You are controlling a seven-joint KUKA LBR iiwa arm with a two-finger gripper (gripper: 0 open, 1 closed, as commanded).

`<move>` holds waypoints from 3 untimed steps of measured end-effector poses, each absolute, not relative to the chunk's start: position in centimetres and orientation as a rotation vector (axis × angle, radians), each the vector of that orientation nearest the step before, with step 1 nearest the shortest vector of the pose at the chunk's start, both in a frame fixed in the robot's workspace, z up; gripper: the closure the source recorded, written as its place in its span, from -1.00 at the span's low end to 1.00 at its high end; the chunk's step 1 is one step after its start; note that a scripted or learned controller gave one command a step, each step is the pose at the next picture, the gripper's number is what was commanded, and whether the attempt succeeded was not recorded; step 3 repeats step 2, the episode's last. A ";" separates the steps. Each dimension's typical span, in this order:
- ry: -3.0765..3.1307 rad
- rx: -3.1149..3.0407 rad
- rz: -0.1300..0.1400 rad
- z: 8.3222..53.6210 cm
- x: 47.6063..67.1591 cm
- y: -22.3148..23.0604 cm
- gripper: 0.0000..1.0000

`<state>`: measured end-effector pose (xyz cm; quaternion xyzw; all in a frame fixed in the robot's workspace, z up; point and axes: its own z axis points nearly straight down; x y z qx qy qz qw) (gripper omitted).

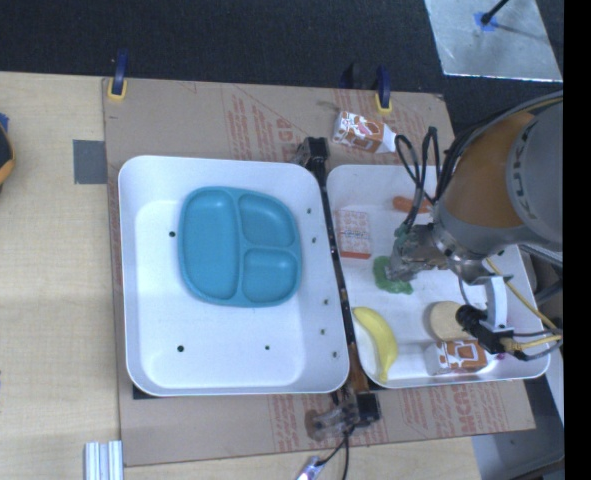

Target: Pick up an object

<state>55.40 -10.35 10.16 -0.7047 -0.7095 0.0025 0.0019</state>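
1. White bins: 2, a left bin (135, 268) and a right bin (360, 180), side by side.
2. Blue divided plate (240, 245): 1, in left bin, 3 compartments.
3. Banana (377, 340): 1, right bin, near its front-left corner.
4. Green item (392, 276): 1, mid right bin.
5. Orange-white packets: 3, i.e. one (354, 232) in right bin, one (462, 355) at its front edge, one (363, 133) outside past its far edge.
6. Round tan item (443, 319): 1.
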 end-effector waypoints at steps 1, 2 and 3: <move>-2.227 -2.210 0.009 10.2 55.4 -10.4 -1.00; -2.227 -2.209 0.010 11.2 55.4 -10.4 1.00; -2.227 -2.209 0.010 11.2 55.4 -10.4 1.00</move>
